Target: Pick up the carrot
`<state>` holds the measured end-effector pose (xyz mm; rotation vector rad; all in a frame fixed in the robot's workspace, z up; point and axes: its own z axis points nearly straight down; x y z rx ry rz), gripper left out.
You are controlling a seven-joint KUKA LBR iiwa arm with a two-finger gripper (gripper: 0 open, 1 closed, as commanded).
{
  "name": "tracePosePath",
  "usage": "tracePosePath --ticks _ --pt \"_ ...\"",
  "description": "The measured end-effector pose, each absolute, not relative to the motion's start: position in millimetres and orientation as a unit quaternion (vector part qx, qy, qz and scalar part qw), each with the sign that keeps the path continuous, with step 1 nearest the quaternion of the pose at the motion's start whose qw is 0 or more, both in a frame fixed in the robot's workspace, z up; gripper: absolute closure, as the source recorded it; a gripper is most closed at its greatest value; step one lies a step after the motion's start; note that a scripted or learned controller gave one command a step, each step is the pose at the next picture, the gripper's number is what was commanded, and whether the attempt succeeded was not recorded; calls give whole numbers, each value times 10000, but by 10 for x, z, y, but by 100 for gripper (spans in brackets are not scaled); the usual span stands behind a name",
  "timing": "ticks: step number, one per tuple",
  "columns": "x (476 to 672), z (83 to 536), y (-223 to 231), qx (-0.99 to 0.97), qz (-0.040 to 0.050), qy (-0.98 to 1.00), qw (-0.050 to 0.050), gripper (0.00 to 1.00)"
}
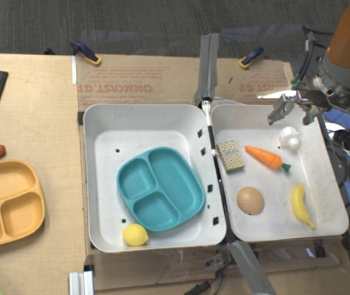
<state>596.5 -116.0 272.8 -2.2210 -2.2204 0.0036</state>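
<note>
The orange carrot (pixel 264 157) with a green stub lies in the right bin (pixel 322 165), pointing left and slightly up, near the bin's middle. My gripper (pixel 294 113) hovers above the bin's far right corner, up and to the right of the carrot and apart from it. Its two fingers (pixel 279 112) are spread open with nothing between them.
A white ball (pixel 290 139) sits just right of the carrot's top. A speckled sponge (pixel 231 156) lies to its left, with a brown egg (pixel 250 200) and a banana (pixel 299 206) nearer the front. The left bin (pixel 98 165) holds a teal divided plate (pixel 159 189) and a lemon (pixel 135 234).
</note>
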Motion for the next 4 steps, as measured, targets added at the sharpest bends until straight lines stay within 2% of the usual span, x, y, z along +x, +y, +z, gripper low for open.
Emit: tracePosePath --ticks 1,2,3,4 --pt "5823 1621 -1155 -5177 4 -8556 7 0" --pt "5770 913 -1791 -5685 5 -8226 8 0" --pt "5776 1012 -1803 -5698 -2 -8218 -3 100" --pt "5793 2235 -1300 -6534 5 -7570 -3 100"
